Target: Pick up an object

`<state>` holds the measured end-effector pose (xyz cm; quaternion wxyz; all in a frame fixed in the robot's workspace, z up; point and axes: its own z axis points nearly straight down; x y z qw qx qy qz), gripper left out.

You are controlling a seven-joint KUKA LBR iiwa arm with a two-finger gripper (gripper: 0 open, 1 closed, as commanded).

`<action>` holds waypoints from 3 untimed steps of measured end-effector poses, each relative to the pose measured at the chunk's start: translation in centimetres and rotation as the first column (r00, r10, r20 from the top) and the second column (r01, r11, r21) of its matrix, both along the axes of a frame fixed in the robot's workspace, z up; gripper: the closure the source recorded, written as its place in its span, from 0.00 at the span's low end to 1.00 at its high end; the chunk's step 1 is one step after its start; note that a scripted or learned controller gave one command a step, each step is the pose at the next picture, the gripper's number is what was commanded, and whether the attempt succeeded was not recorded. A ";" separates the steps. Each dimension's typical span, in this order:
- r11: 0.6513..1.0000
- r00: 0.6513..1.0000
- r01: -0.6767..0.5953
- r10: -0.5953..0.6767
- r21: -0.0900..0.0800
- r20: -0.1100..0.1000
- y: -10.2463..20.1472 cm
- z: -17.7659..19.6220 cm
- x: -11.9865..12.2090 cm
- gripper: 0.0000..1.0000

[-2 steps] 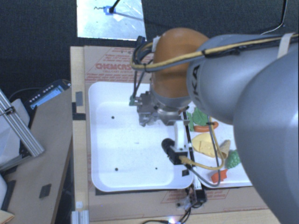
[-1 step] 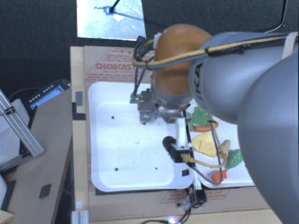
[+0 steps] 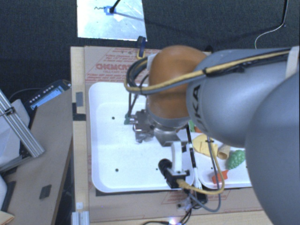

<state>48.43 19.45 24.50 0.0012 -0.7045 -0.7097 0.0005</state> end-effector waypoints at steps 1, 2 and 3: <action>1.000 1.000 -0.001 0.001 0.007 0.018 3.7 12.2 3.3 1.00; 1.000 1.000 0.006 -0.006 -0.003 -0.005 4.0 3.1 0.0 1.00; 1.000 1.000 0.004 -0.004 0.003 0.011 2.6 11.6 0.3 1.00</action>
